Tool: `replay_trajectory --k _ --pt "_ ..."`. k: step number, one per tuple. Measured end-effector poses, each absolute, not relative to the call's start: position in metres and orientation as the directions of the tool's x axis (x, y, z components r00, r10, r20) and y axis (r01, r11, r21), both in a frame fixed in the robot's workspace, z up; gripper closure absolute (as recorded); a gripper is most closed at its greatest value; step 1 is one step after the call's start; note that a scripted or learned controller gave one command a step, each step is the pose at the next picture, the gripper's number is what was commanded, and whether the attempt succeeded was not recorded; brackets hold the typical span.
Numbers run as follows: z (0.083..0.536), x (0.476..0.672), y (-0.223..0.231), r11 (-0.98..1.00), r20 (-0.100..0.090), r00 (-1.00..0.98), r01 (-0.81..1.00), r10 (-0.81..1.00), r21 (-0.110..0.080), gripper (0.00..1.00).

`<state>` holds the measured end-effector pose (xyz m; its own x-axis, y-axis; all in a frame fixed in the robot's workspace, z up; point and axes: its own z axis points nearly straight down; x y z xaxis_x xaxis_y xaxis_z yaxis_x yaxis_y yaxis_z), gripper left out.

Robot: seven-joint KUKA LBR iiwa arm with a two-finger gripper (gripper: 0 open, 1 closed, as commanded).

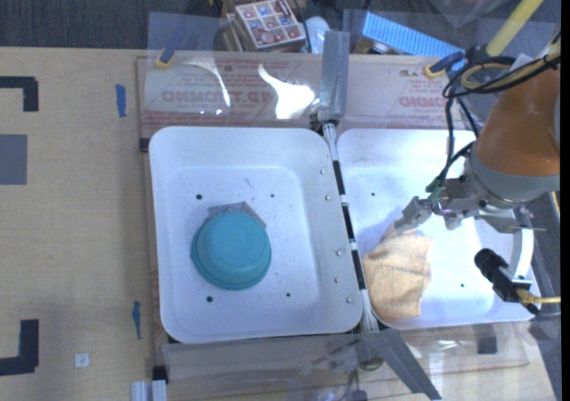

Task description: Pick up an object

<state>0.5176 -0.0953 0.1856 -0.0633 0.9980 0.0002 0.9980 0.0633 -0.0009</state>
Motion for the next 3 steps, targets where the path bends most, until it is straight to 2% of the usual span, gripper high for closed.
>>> replay_trajectory --k 1,2,3 --pt "0.089 0.530 -0.116 -0.002 -0.001 0.002 1.000 1.000 0.010 0.00" --pt "0.126 0.544 -0.173 -0.187 -0.001 0.187 0.982 0.982 0.003 0.00" --pt "0.090 0.503 -0.148 -0.021 -0.001 0.021 1.000 1.000 0.012 0.00"
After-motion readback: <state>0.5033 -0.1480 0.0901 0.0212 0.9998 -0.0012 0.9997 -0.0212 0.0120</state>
